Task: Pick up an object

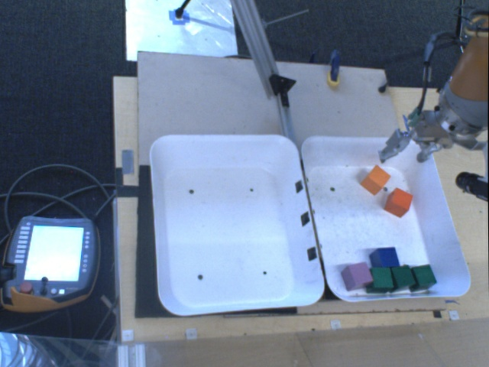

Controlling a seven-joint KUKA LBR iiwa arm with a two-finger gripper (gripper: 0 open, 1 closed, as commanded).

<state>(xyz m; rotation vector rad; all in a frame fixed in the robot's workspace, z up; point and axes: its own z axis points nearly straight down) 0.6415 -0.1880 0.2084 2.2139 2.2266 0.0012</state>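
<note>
- At the far left, a grey hand-held control box with a bright white screen lies on the dark carpet floor, with black cables looping round it.
- A pale wooden surface holds two shallow white plastic bins side by side.
- A shiny clear sheet lies on the floor behind the surface.
- The left white bin has only small dark dots on its bottom.
- A long grey metal pole slants down from the top to the gap between the bins.
- A small yellow and blue clamp sits at the back edge of the surface.
- The right white bin holds all the blocks.
- Two small orange blocks lie near the back of it: one lighter orange block and one darker orange block just beside it.
- At the front edge sit a purple block, a blue block and two green blocks, close together.
- The silver two-finger tool hangs over the back right of this bin, just above the lighter orange block. Its fingers are spread apart with nothing between them.
- The grey arm with an orange band comes in from the right.
</note>
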